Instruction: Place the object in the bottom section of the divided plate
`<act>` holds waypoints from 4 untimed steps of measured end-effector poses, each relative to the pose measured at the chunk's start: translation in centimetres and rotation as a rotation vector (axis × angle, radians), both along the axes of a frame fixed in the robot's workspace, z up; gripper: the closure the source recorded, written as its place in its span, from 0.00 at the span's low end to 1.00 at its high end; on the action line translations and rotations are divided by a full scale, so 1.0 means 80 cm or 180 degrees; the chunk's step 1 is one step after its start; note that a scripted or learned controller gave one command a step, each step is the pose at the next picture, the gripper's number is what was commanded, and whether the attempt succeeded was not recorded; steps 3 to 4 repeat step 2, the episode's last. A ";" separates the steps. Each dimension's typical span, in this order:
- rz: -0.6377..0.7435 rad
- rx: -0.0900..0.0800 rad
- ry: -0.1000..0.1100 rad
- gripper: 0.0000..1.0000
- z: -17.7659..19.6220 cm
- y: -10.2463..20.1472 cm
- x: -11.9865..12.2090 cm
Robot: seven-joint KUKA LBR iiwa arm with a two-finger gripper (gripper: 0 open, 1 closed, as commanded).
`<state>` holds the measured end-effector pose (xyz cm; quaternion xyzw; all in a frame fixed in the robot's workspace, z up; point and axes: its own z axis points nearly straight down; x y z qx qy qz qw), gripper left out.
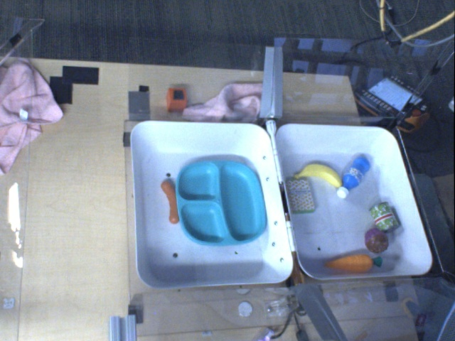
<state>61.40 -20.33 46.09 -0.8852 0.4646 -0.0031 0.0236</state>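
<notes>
An orange plastic carrot (350, 263) lies by the near wall of the right white bin (405, 190). In the left white bin (149, 162) sits a blue divided plate (222, 201), with a slim orange-brown stick-shaped piece (170, 201) just beside its left rim, outside the sections.

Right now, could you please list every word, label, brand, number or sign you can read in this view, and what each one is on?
None can be read.
The small can has a green and white label: print too blurred.
The blue bottle: label too small.
The patterned packet: no legible text.
The screen beyond the right bin: content too blurred.
</notes>
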 end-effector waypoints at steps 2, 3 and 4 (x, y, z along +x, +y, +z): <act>-0.0015 0.0051 -0.0041 1.00 0.024 -0.002 0.007; -0.0015 0.0051 -0.0041 1.00 0.024 -0.002 0.007; -0.0015 0.0051 -0.0041 1.00 0.024 -0.002 0.007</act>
